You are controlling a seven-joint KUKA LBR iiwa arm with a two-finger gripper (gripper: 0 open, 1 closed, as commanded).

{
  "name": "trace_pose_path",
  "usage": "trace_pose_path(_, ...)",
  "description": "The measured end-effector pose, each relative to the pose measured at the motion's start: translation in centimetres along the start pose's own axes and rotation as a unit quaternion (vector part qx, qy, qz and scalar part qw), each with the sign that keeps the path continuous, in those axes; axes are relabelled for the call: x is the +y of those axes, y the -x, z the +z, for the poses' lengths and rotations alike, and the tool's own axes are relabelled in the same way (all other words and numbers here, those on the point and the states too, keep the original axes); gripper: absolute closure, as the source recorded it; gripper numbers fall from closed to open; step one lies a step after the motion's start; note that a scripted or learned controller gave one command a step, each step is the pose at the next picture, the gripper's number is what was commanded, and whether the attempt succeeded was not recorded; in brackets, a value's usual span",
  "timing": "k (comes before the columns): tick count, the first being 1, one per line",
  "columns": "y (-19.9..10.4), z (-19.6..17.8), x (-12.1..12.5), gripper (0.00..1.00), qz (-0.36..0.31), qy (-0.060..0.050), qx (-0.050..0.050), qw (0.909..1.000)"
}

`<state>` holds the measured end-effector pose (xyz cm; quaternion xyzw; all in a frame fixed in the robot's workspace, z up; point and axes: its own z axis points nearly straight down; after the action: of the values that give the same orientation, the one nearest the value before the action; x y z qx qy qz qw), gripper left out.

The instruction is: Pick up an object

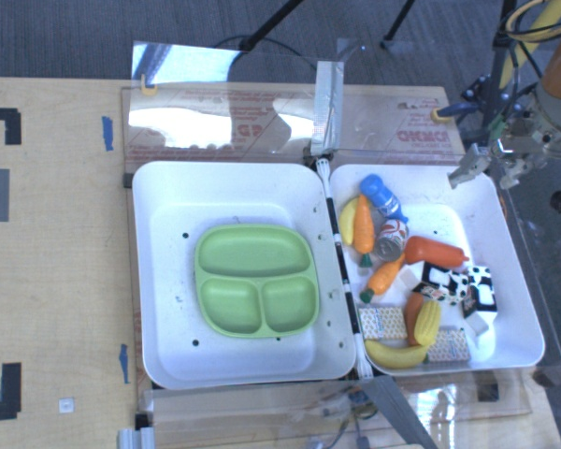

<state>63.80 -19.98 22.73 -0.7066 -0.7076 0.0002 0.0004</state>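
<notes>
The right bin holds a heap of toy food. In it are a blue bottle, an orange piece beside a yellow one, a small can, a red-orange carrot, a smaller carrot, a black-and-white patterned toy, a corn cob and a banana. My gripper hangs over the bin's far right corner, to the right of the bottle. Its two grey fingers stand apart with nothing between them.
The left bin holds a green divided plate. A clear panel stands behind both bins. Two speckled flat pieces lie near the right bin's front. Cables and a stand rise at the far right.
</notes>
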Motion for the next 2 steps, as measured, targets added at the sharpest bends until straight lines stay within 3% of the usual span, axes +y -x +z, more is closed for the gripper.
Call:
trace_pose_path(1, 0.0, 0.0, 0.0, 0.0, 0.0, 0.0, 0.0, 1.0)
trace_pose_path(2, 0.9, 1.5, 3.0, 0.0, 0.102, 0.002, -0.001, 0.9948)
